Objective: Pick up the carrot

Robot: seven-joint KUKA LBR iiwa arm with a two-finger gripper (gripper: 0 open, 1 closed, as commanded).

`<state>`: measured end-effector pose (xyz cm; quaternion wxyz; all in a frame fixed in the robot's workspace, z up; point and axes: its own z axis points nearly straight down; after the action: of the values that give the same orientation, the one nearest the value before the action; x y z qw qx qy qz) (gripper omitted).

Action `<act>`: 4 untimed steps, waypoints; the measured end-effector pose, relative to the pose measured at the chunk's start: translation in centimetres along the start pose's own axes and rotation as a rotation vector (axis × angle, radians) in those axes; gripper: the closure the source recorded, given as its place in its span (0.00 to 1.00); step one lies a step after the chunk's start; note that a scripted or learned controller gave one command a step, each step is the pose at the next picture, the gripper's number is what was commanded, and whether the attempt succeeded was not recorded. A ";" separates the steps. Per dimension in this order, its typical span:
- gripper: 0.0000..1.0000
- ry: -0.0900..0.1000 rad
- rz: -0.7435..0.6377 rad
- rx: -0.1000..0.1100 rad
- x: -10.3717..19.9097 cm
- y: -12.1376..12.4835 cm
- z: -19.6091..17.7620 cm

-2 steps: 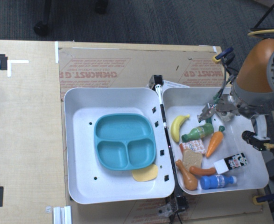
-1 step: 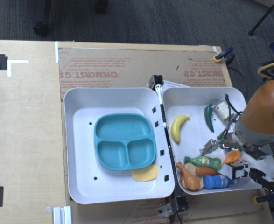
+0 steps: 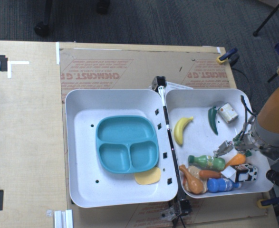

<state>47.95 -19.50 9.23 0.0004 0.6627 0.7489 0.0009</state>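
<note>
I'm closing in: my tool (image 3: 230, 147) hovers just above the carrot (image 3: 235, 160) in the right bin (image 3: 196, 101), fingers spread, nothing gripped. Next, descend and pinch.

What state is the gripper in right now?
Gripper: cannot be told; it hangs right above the carrot in the right bin.

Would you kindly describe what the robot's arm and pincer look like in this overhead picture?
At the right edge the arm shows a rounded orange band over a grey wrist section. Dark cables loop from it down toward the pincer, a small assembly of silvery metal parts with thin grey fingers. I can make out no markings or lettering at this size.
</note>
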 end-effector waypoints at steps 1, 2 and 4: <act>1.00 -0.003 0.006 -0.004 -0.1 0.2 -0.9; 1.00 -0.003 0.364 0.001 -1.5 -0.2 -4.7; 0.00 0.006 0.019 0.005 -1.4 -0.3 0.2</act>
<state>47.81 -20.91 9.04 -0.0038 0.6699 0.7425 0.0010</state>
